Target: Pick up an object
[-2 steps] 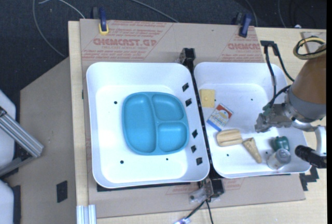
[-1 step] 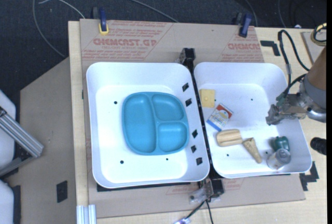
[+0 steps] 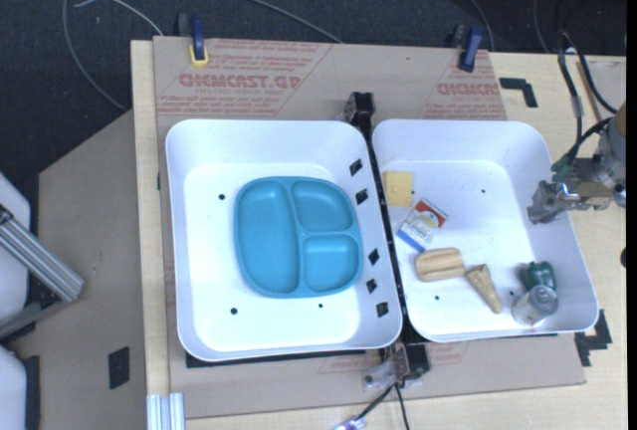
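- Gripper [image 3: 545, 202]: the grey metal two-finger gripper sits at the right rim of the right shallow white plastic bin [image 3: 453, 144], reaching in from the right. Whether its fingers are open or closed cannot be determined; nothing is visible between them.
- Small green bottle with a clear rounded end [image 3: 535, 287]: lies in the near right corner of the right bin, below the fingers and near them, not touching.
- Tan wedge-shaped piece [image 3: 485, 286]: lies just left of the bottle, below and to the left of the fingers, with its narrow end pointing toward the bin's near wall.
- Tan bread-roll-shaped object [image 3: 439, 264]: lies left of the wedge, close beside it, farther from the fingers.
- Small flat white packet with red and blue print [image 3: 421, 224]: lies just above the roll, well to the left of the fingers at about their height.
- Pale yellow square slice [image 3: 398, 188]: lies near the bin's left wall, the farthest item from the fingers in this bin.
- Left shallow white plastic bin [image 3: 194, 249]: adjoins the right bin, well apart from the fingers.
- Light blue plastic divided plate with three compartments [image 3: 298, 235]: rests flat at the centre of the left bin, across the divider from the fingers.
- Cardboard-covered bench [image 3: 249, 70]: carries both bins.
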Tool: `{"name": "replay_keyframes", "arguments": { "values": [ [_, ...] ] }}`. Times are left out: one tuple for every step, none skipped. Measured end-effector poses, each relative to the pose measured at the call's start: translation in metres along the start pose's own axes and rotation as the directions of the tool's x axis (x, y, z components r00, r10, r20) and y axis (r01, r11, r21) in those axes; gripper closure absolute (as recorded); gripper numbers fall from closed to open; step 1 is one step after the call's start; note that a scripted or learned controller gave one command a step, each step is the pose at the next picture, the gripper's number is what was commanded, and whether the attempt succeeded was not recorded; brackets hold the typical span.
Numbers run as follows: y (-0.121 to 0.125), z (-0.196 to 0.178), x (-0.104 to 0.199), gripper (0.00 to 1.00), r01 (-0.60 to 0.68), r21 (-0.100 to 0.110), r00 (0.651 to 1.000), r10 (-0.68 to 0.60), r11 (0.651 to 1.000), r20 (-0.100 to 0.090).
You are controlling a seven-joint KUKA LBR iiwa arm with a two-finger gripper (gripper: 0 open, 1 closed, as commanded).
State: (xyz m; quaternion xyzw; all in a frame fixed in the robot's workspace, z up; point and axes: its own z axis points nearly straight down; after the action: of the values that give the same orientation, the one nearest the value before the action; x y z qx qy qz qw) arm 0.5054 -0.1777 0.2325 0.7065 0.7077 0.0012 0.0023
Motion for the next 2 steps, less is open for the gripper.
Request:
{"name": "replay_keyframes", "arguments": {
  "values": [
    [0.020, -0.010, 0.049, 1.00, 0.004, 0.003, 1.000, -0.004, 1.000, -0.003],
    [0.034, -0.016, 0.096, 1.00, 0.003, 0.004, 1.000, -0.003, 1.000, -0.003]
  ]
}}
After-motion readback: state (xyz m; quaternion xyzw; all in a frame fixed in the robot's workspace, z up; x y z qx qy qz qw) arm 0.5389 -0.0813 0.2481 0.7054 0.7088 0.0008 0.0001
